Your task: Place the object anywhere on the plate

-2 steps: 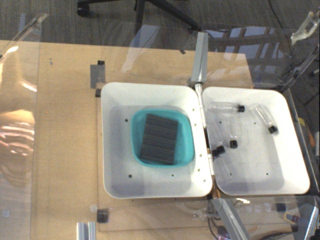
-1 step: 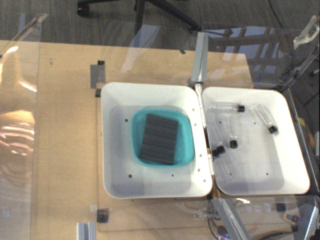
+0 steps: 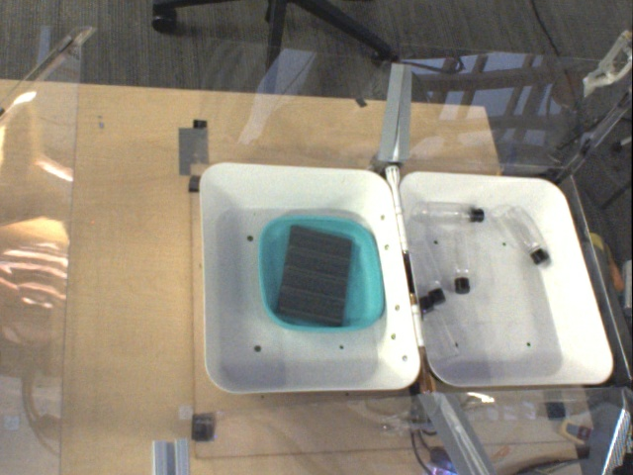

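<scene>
The object, a dark grey ribbed slab, perhaps foam though the view was too coarse to be sure, lay flat on the teal plate, turned slightly off square, with all its corners inside the rim. The plate sat in the middle of the left bin. In the right bin, touching the left one along their shared edge, several clear tubes with black caps lay scattered, well apart from the plate. Both bins rested on the wooden counter. Whether the gripper was apart or together could not be told here. Judged from how things lay, the placing itself looked done; the next move seemingly called only for the arm to keep away from the plate, so nothing nudged the slab off
</scene>
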Tool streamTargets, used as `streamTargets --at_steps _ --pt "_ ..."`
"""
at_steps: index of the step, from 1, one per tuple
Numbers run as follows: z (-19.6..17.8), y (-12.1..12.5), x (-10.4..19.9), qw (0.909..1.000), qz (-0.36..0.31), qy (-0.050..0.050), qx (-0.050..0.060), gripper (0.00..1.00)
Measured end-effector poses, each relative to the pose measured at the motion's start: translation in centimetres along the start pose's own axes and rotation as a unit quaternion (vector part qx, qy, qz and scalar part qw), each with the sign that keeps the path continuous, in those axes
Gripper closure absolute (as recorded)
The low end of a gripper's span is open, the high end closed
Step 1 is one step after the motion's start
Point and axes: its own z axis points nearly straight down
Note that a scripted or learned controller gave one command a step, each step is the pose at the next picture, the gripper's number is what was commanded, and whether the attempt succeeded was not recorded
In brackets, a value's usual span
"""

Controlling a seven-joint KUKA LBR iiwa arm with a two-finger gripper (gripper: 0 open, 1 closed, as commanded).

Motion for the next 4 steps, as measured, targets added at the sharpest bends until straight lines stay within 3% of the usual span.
streamTargets --at_steps 1,2,4 --pt "-0.1 -2.2 -2.5 0.9965 0.084 0.000 0.000 0.00" --pt "-0.1 0.6 -0.4 0.9889 0.148 0.001 -0.001 0.00" --pt "0.0 0.3 -0.8 0.9643 0.265 0.000 0.001 0.00"
